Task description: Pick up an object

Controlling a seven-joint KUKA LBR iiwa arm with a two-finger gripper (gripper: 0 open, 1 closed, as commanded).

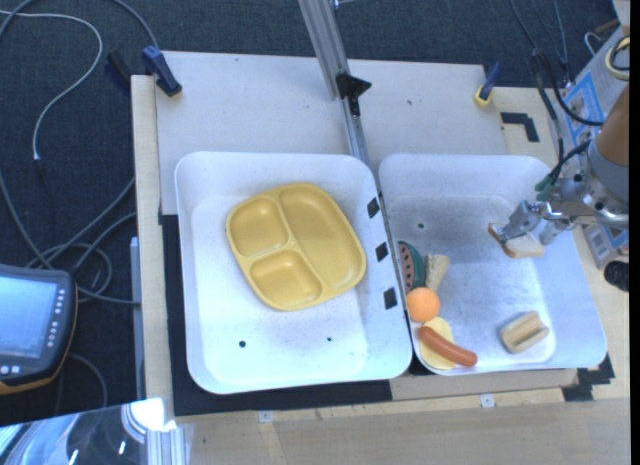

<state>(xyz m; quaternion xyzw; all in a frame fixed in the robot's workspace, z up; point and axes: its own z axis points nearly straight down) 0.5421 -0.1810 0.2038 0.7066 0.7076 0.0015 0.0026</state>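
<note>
Bread piece (522, 246) sits right at the tips of my claw (515, 233), pale and tan, over the upper right part of the right bin (470, 168); it looks pinched between the 2 fingers, pressed up against them from below, though I can't tell whether it is lifted off the bin floor. I see the claw coming in from the right side, on the grey arm (605, 188).

Below the claw and slightly to its right lies a bread roll (524, 332), well apart from it, near the bin's lower right corner. Far to the claw's lower left I count a small cluster against the bin's left wall: a watermelon slice (409, 265) touching a pale wedge (437, 270), under them an orange ball (424, 305), and lowest a red sausage (448, 345) lying across a yellow piece (432, 351).

Well to the claw's left, in the left bin (200, 253), rests a yellow divided plate (295, 245) with 3 compartments, tilted on the diagonal
</note>
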